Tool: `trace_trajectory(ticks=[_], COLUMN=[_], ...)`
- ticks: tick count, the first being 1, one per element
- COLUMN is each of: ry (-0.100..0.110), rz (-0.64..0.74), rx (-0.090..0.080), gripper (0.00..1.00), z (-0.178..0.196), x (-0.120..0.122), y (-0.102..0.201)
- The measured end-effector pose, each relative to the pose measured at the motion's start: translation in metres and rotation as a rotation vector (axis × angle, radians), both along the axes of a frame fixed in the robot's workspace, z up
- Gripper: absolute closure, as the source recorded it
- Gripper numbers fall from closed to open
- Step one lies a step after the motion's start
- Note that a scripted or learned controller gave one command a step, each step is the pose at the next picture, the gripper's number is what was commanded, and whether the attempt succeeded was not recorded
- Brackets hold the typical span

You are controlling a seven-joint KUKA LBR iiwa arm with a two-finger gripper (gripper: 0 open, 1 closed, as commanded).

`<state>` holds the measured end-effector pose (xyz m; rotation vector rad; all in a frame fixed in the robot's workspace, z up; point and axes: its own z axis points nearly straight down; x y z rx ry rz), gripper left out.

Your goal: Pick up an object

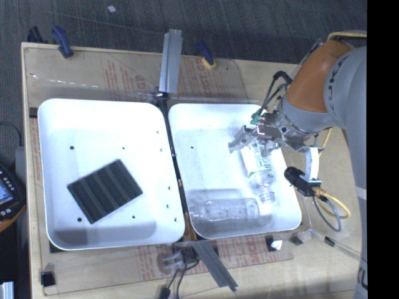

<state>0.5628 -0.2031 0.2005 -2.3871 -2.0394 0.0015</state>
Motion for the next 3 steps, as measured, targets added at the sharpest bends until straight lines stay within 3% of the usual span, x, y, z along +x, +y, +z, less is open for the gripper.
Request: trace_trajectory(ticks=[1,2,3], ry=[-0.003,0.002,-0.002], rz=[0.136,0.216,0.239], rx=[-0.002,0.001,-0.001], gripper=[0.0,0.0,0.0], z=[-0.006,-0.022,-0.02], x=[0.013,-0.007,-0.006], y=[0.001,0.016,-0.007])
